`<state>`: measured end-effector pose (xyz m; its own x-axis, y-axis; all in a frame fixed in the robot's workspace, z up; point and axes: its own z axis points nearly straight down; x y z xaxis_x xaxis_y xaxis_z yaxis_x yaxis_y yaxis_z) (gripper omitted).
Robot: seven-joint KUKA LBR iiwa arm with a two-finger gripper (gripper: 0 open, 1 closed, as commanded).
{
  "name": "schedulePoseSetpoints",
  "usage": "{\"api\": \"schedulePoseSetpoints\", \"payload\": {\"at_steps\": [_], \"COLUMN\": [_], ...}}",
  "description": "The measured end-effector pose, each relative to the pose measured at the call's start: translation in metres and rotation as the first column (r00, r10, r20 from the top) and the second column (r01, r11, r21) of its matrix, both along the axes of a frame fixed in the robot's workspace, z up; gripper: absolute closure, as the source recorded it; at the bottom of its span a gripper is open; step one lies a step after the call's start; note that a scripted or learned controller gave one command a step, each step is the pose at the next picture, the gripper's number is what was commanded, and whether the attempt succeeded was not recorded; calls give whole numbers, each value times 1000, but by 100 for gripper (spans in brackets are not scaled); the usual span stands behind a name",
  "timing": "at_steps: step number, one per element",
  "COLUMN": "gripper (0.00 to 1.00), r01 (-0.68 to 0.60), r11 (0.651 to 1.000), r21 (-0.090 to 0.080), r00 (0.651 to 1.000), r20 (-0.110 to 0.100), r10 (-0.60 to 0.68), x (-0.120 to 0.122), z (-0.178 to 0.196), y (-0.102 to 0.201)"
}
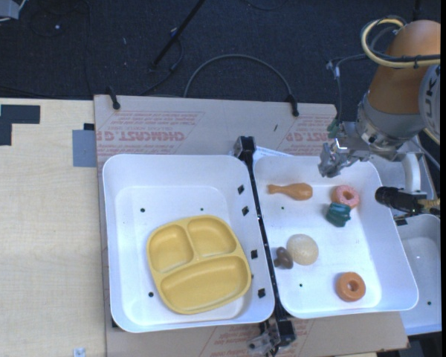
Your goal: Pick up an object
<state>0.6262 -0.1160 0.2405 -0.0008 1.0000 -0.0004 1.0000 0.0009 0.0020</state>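
In the right bin [390, 251] lie a tan drumstick-shaped toy [291, 191], a pink frosted donut [346, 195], a teal block [338, 214], a cream ball [303, 249], a small brown piece [282, 258] and an orange donut [350, 286]. My gripper [331, 162] hangs at the bin's far rim, above and a little left of the pink donut. Nothing shows between its fingers.
The left bin [126, 199] holds a yellow divided plate [199, 262]. A black divider [256, 229] separates the bins. The arm's orange band [409, 58] and cables rise at the upper right. A black-tipped fixture [398, 197] juts in beside the right bin.
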Motion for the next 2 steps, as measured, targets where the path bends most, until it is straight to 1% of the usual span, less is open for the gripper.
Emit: {"api": "schedulePoseSetpoints", "payload": {"at_steps": [1,2], "gripper": [100,100], "r01": [-3,-2], "r11": [1000,1000], "r21": [2,1], "r00": [1000,1000], "r20": [-6,-7], "r10": [3,2], "x": [-10,-20], "z": [5,-7], "y": [48,101]}}
